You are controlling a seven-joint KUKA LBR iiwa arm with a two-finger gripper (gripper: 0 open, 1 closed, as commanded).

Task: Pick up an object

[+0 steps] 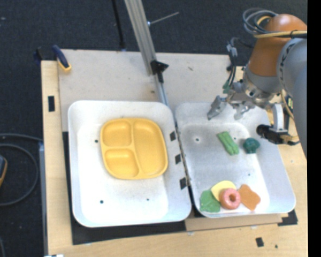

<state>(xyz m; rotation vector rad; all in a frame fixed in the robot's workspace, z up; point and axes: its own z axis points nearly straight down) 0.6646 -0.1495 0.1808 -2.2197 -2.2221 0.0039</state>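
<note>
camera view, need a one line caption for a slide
End effector poised above the right bin of toy food, over its far edge; a yellow divided plate sits in the left bin.

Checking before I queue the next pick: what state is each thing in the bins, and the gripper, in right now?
gripper: above the right bin's far edge, fingers spread, nothing between them
green block: lying loose, right bin
teal piece: loose, beside the block
pink ring: flat, in the near-edge cluster
yellow tray: flat, upright, left bin
</note>
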